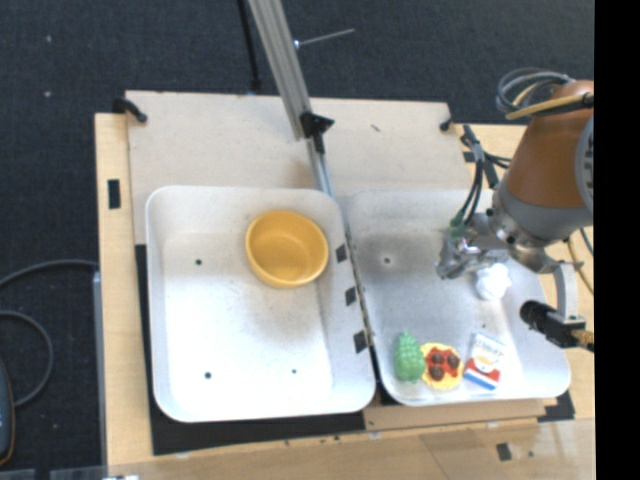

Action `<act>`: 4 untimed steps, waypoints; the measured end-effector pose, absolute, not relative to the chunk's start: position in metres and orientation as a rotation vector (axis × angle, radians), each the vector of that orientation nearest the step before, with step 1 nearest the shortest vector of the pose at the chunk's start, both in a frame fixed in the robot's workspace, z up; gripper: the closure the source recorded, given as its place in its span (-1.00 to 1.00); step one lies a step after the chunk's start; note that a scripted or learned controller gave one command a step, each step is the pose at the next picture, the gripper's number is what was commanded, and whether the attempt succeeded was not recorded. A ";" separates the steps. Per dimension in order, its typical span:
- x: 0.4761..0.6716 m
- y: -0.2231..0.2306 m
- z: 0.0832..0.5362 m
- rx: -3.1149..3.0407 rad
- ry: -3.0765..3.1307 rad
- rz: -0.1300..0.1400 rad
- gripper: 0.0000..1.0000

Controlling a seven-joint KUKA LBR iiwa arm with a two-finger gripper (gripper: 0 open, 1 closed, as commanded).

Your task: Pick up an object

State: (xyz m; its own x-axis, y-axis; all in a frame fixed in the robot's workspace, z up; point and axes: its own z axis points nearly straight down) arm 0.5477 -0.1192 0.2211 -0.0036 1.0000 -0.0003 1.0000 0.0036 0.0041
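Over right bin (400,258), gripper (462,258), grip state unclear. At six o'clock: one green toy (407,356), one red-yellow piece (441,365), one small carton (484,360), print unreadable. Left: one yellow bowl (287,248).

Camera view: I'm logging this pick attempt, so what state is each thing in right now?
Yellow bowl: upright, open side up, in the left bin.
Green toy: lying at the right bin's front edge.
Red-and-yellow toy: lying beside the green toy.
Small carton: lying flat.
White ball: resting in the right bin, by the gripper.
Gripper: low over the right bin; fingers unclear.
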 end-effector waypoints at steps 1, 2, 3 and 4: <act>0.562 -0.073 0.234 2.213 2.229 0.004 1.00; 0.570 -0.028 0.243 2.217 2.226 0.003 1.00; 0.579 0.014 0.243 2.213 2.229 0.003 1.00; 0.600 0.072 0.238 2.212 2.230 0.003 1.00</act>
